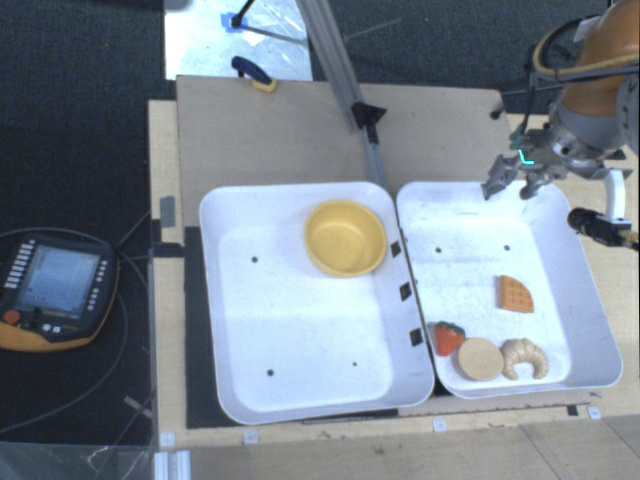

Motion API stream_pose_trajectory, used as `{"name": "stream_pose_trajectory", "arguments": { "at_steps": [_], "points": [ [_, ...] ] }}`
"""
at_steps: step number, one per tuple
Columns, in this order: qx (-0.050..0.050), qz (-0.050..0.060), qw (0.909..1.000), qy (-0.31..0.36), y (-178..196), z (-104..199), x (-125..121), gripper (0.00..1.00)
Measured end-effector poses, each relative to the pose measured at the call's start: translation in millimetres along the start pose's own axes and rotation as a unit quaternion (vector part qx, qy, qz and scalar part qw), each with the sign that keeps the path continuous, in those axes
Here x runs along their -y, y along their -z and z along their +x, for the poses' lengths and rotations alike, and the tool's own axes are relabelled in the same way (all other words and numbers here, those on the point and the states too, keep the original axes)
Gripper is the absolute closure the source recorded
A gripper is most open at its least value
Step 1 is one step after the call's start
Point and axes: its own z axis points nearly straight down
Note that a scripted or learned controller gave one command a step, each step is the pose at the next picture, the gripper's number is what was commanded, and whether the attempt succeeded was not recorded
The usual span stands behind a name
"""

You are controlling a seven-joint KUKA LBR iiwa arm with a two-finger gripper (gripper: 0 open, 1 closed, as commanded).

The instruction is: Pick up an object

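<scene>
End effector (511,182) at the far edge of the right bin (590,298), above its rim; fingers parted, nothing between them; yellow bowl (345,236) upright in the left bin (240,368), at its far right corner; in the right bin, waffle piece (514,294) lies alone mid-bin; along the near wall a red strawberry-like item (447,337), a round tan biscuit (480,359) and a croissant (526,357) in a row, close together; pendant (50,288) left of the table (440,128).
</scene>
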Motion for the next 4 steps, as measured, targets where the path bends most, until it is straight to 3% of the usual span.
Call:
{"name": "stream_pose_trajectory", "arguments": {
  "at_steps": [1, 3, 4],
  "points": [
    [0.000, 0.000, 1.0000, 0.000, 0.1, 0.0, -0.1, 0.00],
    [0.000, 0.002, 1.0000, 0.000, -112.6, 7.1, 1.0, 0.00],
    [0.000, -0.001, 1.0000, 0.001, -98.9, 6.8, -0.8, 1.00]
  ]
}}
